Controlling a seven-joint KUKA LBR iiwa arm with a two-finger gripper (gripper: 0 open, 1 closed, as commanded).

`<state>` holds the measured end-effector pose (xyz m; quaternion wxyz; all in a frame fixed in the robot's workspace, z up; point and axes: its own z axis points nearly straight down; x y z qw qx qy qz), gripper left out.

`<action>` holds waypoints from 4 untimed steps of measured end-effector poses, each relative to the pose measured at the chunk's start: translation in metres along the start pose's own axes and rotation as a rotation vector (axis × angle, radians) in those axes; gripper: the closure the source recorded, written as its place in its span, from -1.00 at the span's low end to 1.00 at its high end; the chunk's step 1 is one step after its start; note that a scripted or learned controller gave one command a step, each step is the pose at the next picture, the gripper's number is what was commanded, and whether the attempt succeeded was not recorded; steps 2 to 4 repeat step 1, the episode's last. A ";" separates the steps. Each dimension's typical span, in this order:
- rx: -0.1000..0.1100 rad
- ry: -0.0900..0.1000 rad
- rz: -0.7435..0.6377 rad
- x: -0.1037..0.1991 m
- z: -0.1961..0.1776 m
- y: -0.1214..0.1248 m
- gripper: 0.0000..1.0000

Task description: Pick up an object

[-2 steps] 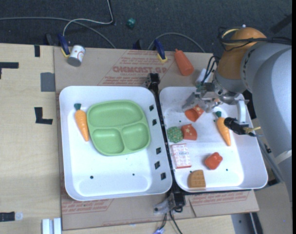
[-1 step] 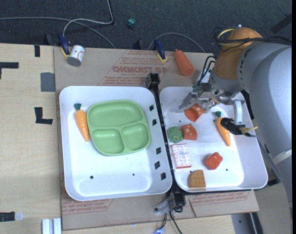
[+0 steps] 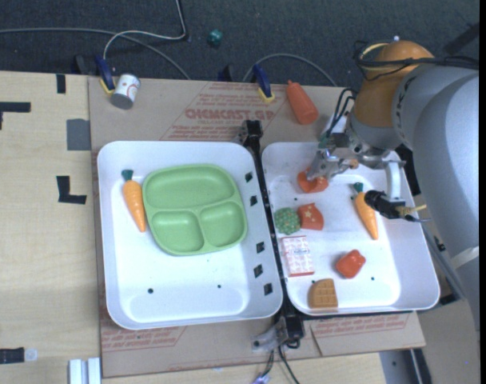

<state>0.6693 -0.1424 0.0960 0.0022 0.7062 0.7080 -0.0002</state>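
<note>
Reaching into right bin (image 3: 403, 298); tool (image 3: 321, 171) low over red piece (image 3: 312, 184) near bin's upper left. Tool state: cannot tell. Step judged: grasp approach. Next: close squarely on piece, lift straight, avoid nearby carrot (image 3: 366, 214).

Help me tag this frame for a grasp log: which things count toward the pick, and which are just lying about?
In play:
tool, low in the right bin
red toy at its tip

Lying about:
green plate and carrot in the left bin
orange toy and small can on the cardboard
</note>
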 end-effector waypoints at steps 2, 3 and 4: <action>0.001 0.004 -0.001 0.087 -0.112 -0.036 1.00; 0.001 0.004 -0.001 0.087 -0.112 -0.036 1.00; 0.001 0.004 -0.001 0.087 -0.112 -0.036 1.00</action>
